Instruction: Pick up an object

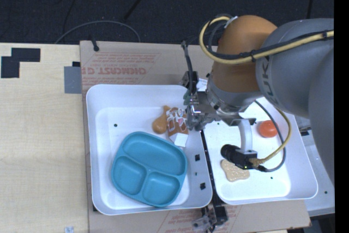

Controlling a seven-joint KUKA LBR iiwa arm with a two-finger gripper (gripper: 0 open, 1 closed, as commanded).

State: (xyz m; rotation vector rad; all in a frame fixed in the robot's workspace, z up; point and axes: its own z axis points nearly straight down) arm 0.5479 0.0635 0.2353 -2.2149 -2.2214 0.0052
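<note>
My gripper [192,111] hangs over the right edge of the left bin [101,117], right beside the divide between the two bins. Just left of it, touching or nearly touching, lies a brown and white toy figure [170,120]. A blue divided plate [148,168] lies in the front of the left bin, below the toy. In the right bin [302,183] sit an orange ball [267,129] and a tan flat piece [235,171]. The wrist and arm hide the back of the right bin.
The big grey arm with its orange band [245,41] covers the upper right. A black part on a yellow cable [238,155] hangs over the right bin. Cardboard [131,65] lies behind the bins, on the wooden bench [38,133] at left.
</note>
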